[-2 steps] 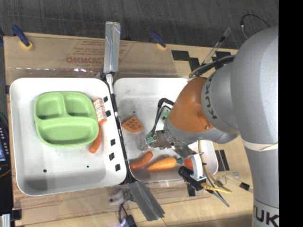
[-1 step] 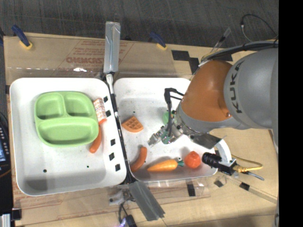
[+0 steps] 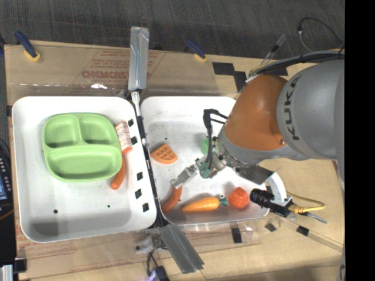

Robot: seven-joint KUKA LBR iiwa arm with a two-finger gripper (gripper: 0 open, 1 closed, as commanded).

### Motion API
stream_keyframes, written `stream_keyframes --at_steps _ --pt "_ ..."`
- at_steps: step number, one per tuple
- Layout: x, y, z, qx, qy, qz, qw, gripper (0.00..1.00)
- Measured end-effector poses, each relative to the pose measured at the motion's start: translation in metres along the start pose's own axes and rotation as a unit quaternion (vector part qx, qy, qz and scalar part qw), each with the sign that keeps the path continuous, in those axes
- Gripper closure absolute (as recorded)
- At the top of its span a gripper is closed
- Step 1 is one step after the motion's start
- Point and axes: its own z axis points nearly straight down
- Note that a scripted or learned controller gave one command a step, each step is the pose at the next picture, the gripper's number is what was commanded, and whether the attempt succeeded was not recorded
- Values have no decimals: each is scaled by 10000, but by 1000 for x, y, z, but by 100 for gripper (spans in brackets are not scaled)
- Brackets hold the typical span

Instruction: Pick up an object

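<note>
My gripper (image 3: 183, 177) hangs low over the middle of the right bin (image 3: 176, 113), reaching in from the right under the orange wrist band. Its tip is just above an orange sausage-shaped toy (image 3: 170, 200) leaning at the bin's front left corner. An orange waffle (image 3: 164, 154) lies up and to the left of the tip, apart from it. Along the front wall lie a carrot (image 3: 201, 204) and a red tomato (image 3: 237, 198). A green item (image 3: 207, 146) peeks out behind the wrist, mostly hidden. Nothing is visibly held.
The left bin (image 3: 35, 215) holds a green divided plate (image 3: 82, 145), a small red-and-white packet (image 3: 123, 136) and an orange sausage (image 3: 119, 175) near the divider. The arm's bulk covers the right bin's right half. Cables trail at the right.
</note>
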Motion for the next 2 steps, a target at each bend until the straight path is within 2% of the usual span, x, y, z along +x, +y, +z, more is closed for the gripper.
stream_keyframes --at_steps 1,2 --pt "-11 -12 100 1 12 158 9999 0" --pt "-12 -12 93 12 16 141 9999 100"
